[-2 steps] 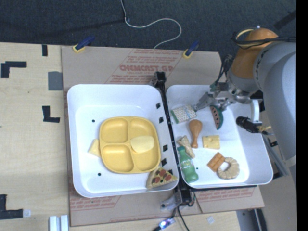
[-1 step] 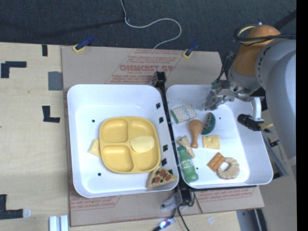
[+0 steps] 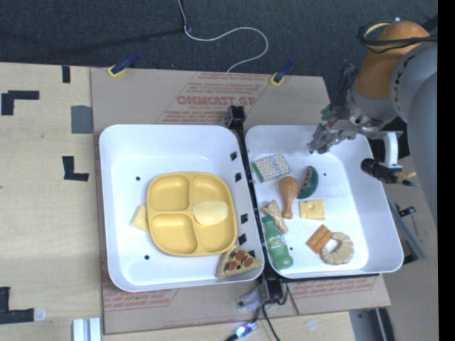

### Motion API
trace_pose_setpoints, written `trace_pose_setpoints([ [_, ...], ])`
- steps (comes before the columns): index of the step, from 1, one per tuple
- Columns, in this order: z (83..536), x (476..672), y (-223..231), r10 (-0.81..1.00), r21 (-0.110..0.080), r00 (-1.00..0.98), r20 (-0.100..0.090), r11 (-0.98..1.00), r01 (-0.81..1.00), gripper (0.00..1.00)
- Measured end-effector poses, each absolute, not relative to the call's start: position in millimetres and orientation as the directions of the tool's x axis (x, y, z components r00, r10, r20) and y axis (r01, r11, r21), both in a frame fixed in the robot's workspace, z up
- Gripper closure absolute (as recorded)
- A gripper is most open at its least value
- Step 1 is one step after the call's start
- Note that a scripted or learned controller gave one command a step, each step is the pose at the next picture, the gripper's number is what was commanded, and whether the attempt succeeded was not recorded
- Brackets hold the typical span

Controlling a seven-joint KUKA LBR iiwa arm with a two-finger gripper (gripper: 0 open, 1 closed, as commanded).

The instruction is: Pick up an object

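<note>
pizza slice (image 3: pixel 238 263), yellow plate (image 3: pixel 190 213), left bin (image 3: pixel 121 155)

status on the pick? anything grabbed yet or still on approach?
Done: nothing lifted that I can see. The chicken leg, cheese square, green bottle and doughnut all lie in the right bin.
In hand: the gripper sits over that bin's upper right corner, with no object visibly held.
Left: come down on an item, close, lift. Which one it will target is unclear.
</note>
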State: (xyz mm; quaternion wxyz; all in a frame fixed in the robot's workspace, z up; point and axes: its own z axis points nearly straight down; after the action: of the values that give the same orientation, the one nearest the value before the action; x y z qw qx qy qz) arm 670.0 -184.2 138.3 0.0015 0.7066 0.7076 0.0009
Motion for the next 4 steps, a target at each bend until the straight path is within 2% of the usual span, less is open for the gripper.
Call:
trace_pose_setpoints([
  [2,227,675.2,-192,1.000,0.004,-0.002,-0.001,0.002,1.000,1.00],
  [3,223,650.0,-137,1.000,-0.002,-0.005,0.002,0.005,1.000,1.00],
  [4,221,637.0,-95,1.000,-0.003,-0.005,0.001,0.005,1.000,1.00],
])
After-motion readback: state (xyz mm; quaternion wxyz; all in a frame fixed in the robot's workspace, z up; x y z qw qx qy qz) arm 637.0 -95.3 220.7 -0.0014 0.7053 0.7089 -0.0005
